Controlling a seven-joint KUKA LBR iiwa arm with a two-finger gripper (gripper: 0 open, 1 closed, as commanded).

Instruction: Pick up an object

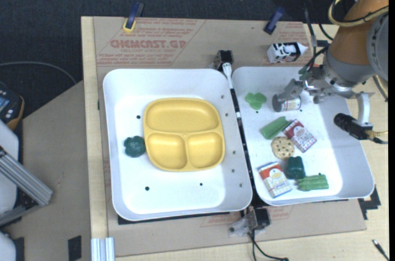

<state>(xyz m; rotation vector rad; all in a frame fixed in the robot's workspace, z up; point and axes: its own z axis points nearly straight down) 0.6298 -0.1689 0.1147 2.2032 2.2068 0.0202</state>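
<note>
Red-white packet by right bin's near rim; fingers state unclear

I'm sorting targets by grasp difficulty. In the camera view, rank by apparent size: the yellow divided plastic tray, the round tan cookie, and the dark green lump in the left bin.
1. Yellow divided plastic tray, by far the largest.
2-3. Dark green lump and round tan cookie look alike in size; no firm ranking.
</note>
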